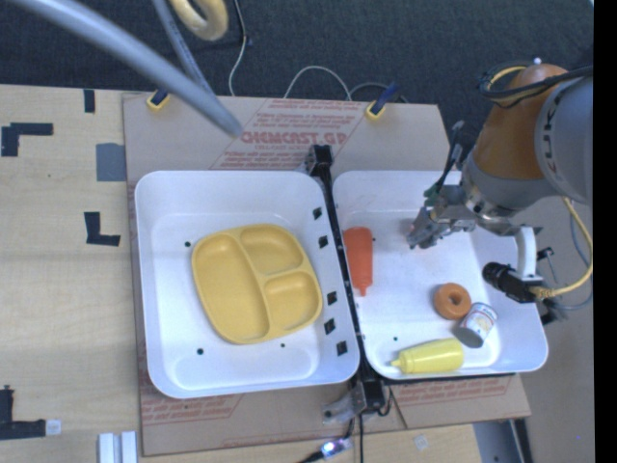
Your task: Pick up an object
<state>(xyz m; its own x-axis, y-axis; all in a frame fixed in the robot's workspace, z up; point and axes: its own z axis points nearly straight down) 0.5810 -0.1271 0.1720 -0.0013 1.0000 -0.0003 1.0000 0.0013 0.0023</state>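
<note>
orange carrot-shaped plastic toy point(360, 257): long, tapered, laid flat by the right bin's left wall
jaws point(424, 235): state can't be told, sadly

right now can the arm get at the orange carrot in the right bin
Probably yes. The carrot lies flat by the right bin's left wall, nothing on top, and the gripper hovers just right of it. The wall might crowd it.
</note>
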